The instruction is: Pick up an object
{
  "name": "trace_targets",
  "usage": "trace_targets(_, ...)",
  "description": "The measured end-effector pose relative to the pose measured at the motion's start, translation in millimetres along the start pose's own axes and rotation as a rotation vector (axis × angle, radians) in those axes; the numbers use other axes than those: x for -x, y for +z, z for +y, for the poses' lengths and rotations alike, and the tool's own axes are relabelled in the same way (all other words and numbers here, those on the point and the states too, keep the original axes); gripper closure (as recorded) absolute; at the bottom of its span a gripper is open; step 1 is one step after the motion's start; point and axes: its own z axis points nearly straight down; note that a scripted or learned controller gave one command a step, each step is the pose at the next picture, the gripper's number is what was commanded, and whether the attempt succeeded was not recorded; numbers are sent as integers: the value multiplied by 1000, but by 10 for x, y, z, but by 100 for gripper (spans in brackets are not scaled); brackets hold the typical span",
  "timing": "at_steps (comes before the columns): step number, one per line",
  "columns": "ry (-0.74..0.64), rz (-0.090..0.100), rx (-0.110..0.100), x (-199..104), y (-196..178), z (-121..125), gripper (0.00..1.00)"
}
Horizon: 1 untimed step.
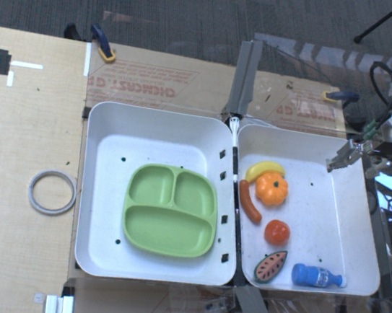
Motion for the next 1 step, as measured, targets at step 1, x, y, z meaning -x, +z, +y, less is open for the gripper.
trace_targets(1, -1, 1, 15, -672, 1464, 199, 0)
